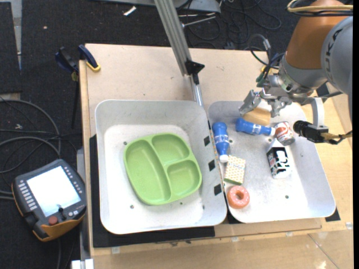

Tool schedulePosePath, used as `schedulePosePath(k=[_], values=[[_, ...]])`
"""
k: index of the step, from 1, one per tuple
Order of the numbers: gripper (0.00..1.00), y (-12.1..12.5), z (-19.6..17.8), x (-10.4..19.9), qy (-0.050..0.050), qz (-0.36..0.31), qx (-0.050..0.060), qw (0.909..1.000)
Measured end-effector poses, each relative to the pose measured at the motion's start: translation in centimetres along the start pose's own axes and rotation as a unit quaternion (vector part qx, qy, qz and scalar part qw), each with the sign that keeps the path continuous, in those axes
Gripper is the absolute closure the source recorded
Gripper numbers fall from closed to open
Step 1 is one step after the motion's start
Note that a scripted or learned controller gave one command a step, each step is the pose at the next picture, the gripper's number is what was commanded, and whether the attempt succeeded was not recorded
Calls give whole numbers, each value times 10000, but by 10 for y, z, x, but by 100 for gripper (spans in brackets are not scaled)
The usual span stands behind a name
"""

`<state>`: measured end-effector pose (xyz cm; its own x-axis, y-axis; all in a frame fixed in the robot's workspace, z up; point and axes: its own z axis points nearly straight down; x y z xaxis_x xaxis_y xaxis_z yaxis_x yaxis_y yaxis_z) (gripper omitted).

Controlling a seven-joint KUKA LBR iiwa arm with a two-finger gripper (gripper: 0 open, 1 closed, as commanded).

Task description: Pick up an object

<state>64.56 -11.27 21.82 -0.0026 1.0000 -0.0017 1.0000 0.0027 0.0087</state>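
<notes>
My gripper (262,106) hangs over the far end of the right bin (314,195), fingers spread apart and nothing held between them. Just below it lies a tan rounded object (258,117), partly hidden by the fingers. A blue tube-like item (252,128) lies just in front, with a red-and-white ball-shaped piece (284,132) at its right end. A blue bottle (220,138) lies along the bin's left wall. A black-and-white can (279,162), a pale waffle-patterned square (235,170) and a pink doughnut (239,196) lie nearer the front.
The left bin (112,128) holds a green divided plate (162,167). A metal pole (175,29) slants over the bench's back. A black cable connector (307,130) hangs by the arm's wrist. A teach pendant (50,198) lies off the bench at left.
</notes>
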Motion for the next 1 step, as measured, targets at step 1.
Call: schedulePosePath(k=[1], values=[[100, 1, -24, 0, 4, 1, 22, 10000]])
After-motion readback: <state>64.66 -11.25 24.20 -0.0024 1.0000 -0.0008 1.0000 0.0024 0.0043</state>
